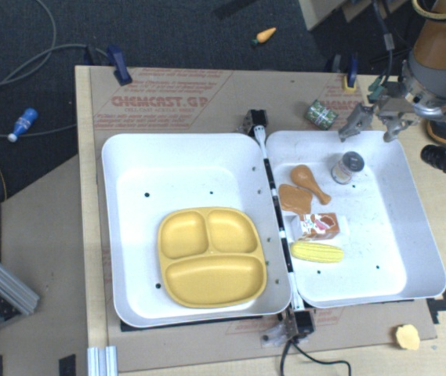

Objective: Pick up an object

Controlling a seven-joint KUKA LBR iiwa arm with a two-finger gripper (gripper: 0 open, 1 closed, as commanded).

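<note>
- The left bin [128, 171] has a big yellow divided plate [211, 255] sitting in it, well apart from the arm, so probably not the target.
- The right bin [411, 233] has the small stuff bunched at its left side: a brown drumstick [304, 187], a red-and-white packet [319, 225] and a corn cob [317, 252] lying crosswise.
- A little grey shaker [349, 165] stands nearest the claw.
- The gripper [374, 124] hangs over the bin's far rim, fingers spread wide, nothing between them.
- The shaker sits just below and a bit left of it, so I'd guess a short drop toward the camera.
</note>
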